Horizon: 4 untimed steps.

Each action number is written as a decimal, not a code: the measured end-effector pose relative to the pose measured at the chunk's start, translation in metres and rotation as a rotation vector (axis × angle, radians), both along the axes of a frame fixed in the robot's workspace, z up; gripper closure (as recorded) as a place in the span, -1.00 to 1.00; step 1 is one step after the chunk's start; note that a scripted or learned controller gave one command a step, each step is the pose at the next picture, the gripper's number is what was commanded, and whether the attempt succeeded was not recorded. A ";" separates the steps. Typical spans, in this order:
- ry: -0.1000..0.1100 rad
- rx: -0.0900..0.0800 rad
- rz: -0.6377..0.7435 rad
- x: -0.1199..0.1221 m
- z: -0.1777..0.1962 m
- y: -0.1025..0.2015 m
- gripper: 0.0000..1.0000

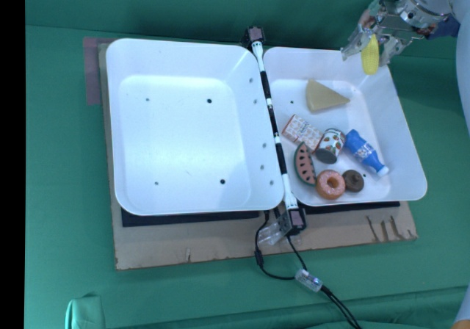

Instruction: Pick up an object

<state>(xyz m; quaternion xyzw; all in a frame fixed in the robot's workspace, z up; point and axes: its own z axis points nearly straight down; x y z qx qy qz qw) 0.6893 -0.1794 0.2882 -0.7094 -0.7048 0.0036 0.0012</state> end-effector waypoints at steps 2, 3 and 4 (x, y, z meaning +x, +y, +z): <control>0.011 -0.028 -0.004 0.008 -0.102 0.050 -1.00; 0.013 -0.028 -0.007 0.008 -0.103 0.061 -1.00; 0.012 -0.022 -0.006 0.010 -0.088 0.065 1.00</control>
